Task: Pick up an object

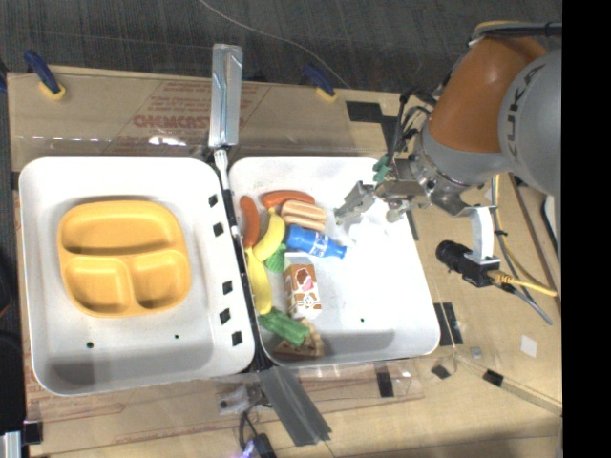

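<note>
While claw [351, 205] hovers, rt bin [401, 284] half bare.

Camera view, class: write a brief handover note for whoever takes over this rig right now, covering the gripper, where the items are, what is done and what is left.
Gripper: over the right bin, near its upper middle, nothing visibly held.
Items: hot dog, blue bottle, banana, small carton and green item are piled along the right bin's left side. The yellow divided tray sits in the left bin.
Done: the arm is over the pile's upper edge.
Left: grasp one object and lift it.
</note>
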Available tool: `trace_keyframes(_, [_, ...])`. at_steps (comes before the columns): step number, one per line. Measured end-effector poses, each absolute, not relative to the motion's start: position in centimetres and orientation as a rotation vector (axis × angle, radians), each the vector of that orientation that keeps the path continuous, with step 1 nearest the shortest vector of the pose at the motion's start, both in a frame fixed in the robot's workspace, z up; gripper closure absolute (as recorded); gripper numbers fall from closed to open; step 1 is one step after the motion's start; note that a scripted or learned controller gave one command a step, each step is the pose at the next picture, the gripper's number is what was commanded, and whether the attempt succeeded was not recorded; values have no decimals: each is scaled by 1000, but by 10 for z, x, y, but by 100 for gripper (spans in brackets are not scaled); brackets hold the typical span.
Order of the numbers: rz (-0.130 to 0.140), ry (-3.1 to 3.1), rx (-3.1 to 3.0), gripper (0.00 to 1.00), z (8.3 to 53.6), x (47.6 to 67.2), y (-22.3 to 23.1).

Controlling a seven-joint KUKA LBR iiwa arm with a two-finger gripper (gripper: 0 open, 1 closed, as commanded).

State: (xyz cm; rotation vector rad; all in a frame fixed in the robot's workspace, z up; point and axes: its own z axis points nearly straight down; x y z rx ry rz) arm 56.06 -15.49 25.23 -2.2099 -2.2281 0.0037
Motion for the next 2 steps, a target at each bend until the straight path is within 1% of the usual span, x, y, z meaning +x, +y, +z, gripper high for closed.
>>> trace_keyframes(1, [-9, -2047, -2386, 0, 118, 484, -130])
trace_keyframes(2, [-31, -2075, -2379, 0, 108, 548, -139])
